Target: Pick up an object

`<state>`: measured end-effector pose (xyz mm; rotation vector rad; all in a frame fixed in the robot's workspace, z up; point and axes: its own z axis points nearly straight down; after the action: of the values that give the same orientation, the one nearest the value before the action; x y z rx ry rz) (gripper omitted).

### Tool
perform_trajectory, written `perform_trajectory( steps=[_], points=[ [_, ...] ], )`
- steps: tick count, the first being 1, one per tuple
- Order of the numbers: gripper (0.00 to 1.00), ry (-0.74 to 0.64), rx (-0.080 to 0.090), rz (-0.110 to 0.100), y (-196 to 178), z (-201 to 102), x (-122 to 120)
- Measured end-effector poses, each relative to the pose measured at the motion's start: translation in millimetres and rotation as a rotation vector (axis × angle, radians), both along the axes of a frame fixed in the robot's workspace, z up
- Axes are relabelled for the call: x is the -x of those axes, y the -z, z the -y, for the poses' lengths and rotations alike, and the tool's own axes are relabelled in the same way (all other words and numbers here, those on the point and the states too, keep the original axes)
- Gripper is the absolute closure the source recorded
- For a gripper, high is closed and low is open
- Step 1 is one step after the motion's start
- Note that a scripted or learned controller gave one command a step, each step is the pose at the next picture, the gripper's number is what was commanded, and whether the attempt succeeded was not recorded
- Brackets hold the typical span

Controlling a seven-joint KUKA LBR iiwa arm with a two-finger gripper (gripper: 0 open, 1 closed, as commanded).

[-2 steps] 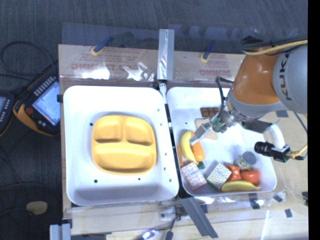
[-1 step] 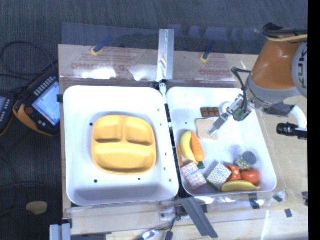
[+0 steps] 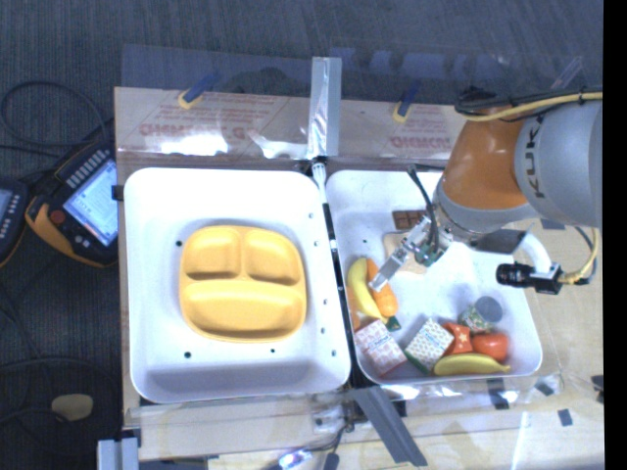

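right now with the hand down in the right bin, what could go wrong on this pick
The hand sits right over the carrot, which lies against the banana, so closing may catch both or nudge one away. Both lie near the divider wall between the bins, which could block a finger. The other items crowd the bin's lower edge, so a knocked carrot may roll into the patterned cube.

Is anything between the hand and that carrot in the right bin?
Nothing visible. The hand sits right over the carrot, which lies on top, beside the banana near the bin's left wall. The wrapped cubes and other food lie lower in the bin, away from the approach.
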<state>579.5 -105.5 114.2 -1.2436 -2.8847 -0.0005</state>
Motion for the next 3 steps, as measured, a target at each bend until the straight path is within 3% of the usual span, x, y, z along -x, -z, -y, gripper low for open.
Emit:
perform_trajectory(
  steps=[1,2,3],
  points=[
    [0.00,-0.041,-0.001,0.002,-70.1,-30.5,-58.8],
    [0.00,-0.040,-0.002,0.002,-69.8,-30.6,-58.6],
    [0.00,0.057,0.001,0.015,14.9,22.1,-57.2]
  ],
)
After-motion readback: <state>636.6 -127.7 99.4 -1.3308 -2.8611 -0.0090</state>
